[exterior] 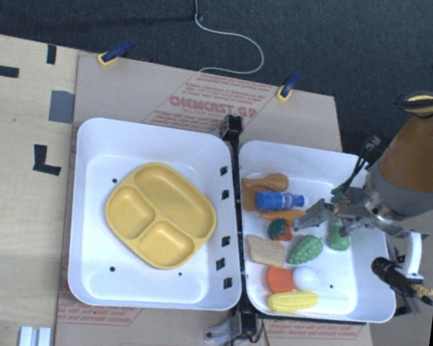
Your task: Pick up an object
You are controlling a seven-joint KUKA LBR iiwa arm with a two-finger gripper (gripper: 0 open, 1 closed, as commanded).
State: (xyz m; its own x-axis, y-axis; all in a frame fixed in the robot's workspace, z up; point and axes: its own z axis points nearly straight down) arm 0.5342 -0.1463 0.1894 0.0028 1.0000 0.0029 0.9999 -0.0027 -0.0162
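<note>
Claw (328, 217) hovers low over the right bin (342, 306), fingers spread, nothing between them. Just beside it sit a green cylinder (338, 237) on its right and a bumpy green fruit (306, 249) on the near side. Further left lie a blue bottle (280, 201) and a carrot (281, 215). Yellow tray (160, 215) rests in the left bin (87, 214).

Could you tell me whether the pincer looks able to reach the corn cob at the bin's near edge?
Probably yes: the corn cob lies uncovered on top, and the pincer hangs over the same bin.
</note>
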